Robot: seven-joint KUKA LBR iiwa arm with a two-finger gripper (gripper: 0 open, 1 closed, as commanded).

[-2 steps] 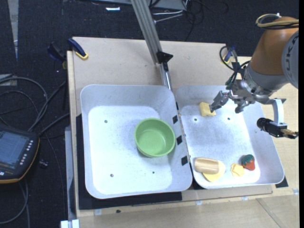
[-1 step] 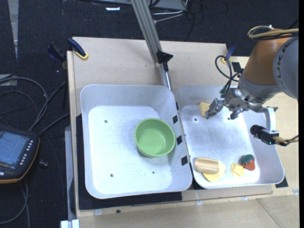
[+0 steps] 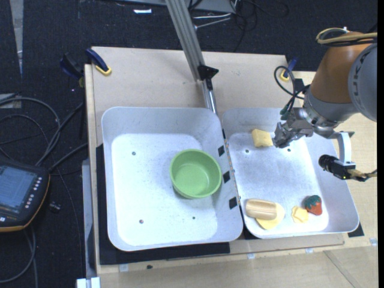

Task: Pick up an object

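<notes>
Toys are grouped at the near edge of the right bin [image 3: 336, 218]: a tan bun-like piece [image 3: 260, 208] on a yellow slice [image 3: 270, 222], a small yellow chunk [image 3: 300, 214] and a red strawberry-like piece [image 3: 313, 204]. A green bowl [image 3: 195, 173] sits in the left bin [image 3: 120, 161]. Farther back, the yellow block [image 3: 261, 138], judged light and slightly soft, lies just beside the gripper [image 3: 282, 138]; its 2 side faces seem best taken. Whether the gripper is clenched cannot be told. The bin wall may crowd the approach.

bowl [image 3: 195, 173] in left bin [image 3: 120, 161] — right bin [image 3: 336, 221]: block [image 3: 261, 138] behind | toys [image 3: 264, 211] in front
</notes>
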